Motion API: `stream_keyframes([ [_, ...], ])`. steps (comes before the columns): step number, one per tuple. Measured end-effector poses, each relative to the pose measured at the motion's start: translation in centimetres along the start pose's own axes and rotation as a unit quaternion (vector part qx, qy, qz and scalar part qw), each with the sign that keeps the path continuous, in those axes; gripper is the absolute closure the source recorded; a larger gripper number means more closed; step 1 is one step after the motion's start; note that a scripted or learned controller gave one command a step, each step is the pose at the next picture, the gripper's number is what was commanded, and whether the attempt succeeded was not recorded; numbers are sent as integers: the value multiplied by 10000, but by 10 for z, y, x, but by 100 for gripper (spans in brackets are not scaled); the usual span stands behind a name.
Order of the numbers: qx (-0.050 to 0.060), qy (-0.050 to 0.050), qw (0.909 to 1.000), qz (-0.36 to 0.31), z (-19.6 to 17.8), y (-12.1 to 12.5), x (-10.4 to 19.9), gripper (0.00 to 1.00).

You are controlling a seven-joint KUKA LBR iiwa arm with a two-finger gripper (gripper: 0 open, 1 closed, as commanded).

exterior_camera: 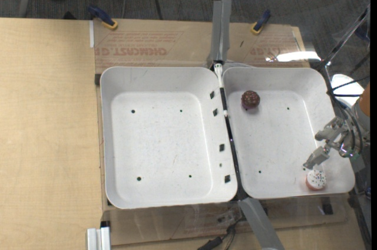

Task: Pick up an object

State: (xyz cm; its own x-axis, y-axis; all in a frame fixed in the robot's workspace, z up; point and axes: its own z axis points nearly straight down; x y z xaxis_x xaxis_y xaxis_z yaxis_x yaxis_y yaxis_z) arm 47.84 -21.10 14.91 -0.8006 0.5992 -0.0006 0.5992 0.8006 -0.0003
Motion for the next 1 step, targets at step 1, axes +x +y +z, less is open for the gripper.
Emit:
stream_keyframes([
  [1, -7, 1, 9936, -1132, 57, -8, -6, 0],
])
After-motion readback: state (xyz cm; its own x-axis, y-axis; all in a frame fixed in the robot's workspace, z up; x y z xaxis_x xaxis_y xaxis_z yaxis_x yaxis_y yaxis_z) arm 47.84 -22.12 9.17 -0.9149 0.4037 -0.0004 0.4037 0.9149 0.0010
